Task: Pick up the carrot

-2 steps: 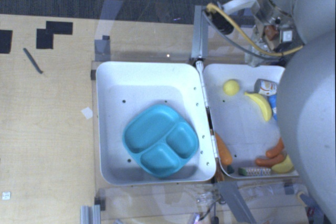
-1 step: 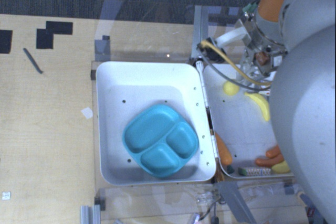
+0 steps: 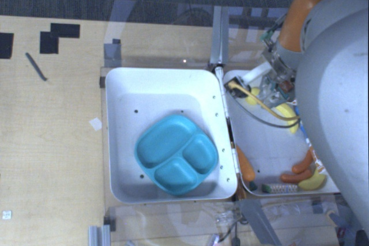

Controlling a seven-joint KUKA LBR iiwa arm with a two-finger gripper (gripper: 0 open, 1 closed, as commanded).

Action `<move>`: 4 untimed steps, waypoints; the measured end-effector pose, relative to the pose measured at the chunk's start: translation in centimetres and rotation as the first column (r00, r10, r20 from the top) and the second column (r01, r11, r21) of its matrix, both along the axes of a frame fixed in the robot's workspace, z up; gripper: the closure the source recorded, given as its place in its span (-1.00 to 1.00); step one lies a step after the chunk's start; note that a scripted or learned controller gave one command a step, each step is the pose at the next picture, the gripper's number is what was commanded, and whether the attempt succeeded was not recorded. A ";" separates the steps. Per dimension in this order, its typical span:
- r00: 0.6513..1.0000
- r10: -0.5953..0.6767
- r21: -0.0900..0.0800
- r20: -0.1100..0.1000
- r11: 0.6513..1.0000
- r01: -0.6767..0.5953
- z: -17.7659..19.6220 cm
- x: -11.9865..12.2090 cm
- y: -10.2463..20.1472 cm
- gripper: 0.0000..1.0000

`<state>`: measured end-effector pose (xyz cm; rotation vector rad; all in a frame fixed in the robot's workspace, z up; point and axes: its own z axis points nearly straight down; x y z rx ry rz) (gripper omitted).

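The carrot [image 3: 245, 165] lies well below the gripper [image 3: 275, 88], whose opening seems indiscernible.

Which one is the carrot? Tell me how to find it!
Look in the right white bin, the one under the big grey arm. The carrot lies against its left wall, near the front corner. It is plain orange and lies alone, apart from the yellow and orange-red toys opposite.
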<state>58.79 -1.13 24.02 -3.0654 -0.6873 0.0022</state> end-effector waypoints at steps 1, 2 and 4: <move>1.000 0.001 0.001 0.001 1.000 -0.001 0.0 0.0 0.0 -1.00; 0.980 -0.197 0.002 0.006 0.980 0.197 13.7 2.9 1.0 -1.00; 0.997 -0.078 0.000 0.002 0.997 0.078 3.3 -0.4 -1.8 1.00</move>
